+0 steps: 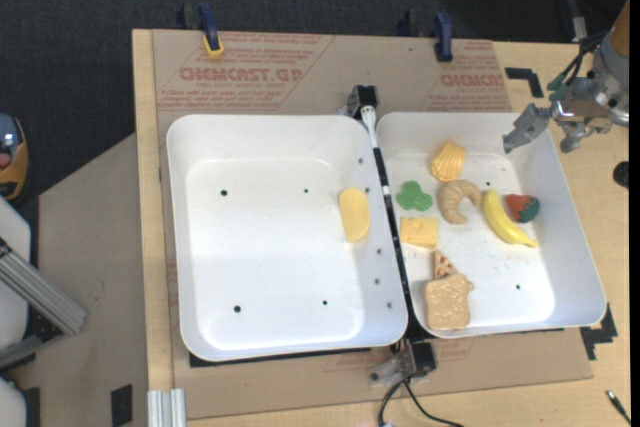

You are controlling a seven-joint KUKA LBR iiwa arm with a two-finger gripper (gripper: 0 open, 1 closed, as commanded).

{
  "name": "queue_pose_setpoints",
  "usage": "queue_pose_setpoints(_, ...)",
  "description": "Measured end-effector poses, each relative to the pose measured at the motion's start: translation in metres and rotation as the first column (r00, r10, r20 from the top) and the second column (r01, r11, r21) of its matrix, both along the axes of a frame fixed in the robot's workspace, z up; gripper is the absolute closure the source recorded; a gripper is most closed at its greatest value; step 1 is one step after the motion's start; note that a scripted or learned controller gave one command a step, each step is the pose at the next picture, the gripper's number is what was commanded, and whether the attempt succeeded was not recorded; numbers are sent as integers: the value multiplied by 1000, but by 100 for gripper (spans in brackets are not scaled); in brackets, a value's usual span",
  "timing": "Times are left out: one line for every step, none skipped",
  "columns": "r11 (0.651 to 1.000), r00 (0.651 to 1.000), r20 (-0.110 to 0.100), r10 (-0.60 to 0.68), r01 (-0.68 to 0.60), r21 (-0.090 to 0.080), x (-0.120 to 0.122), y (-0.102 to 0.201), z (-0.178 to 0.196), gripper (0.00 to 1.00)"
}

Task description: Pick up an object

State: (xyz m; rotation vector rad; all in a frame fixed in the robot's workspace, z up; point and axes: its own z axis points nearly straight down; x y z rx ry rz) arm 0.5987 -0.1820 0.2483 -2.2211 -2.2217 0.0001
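the gripper hangs over the far right corner of the right bin, up above the rim, with its two fingers spread apart and nothing between them. so the task stands at the approach step: no object is chosen by contact yet, and the grasp is still to come.

the candidates lie mostly in the right bin. nearest the gripper, toward the right edge, is a banana with a small red and green piece touching its far side; it looks like a strawberry, though the view is too coarse to be sure. toward the bin's middle sit a croissant and, just beyond it, a ridged yellow piece. along the left edge are a green leafy piece and a yellow cheese wedge, and near the front left corner a pizza slice and a slice of toast. one pale yellow oval rests alone at the right edge of the left bin.

the next move, as i judge it, calls for lowering over one item with the fingers straddling it; the banana is close, but its red neighbour crowds one side.
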Motion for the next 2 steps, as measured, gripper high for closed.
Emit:
queue_pose_setpoints(1000,1000,-4,2,-2,4,-28,62,-169,0)
queue_pose_setpoints(1000,1000,3,0,0,-2,-13,46,-163,0)
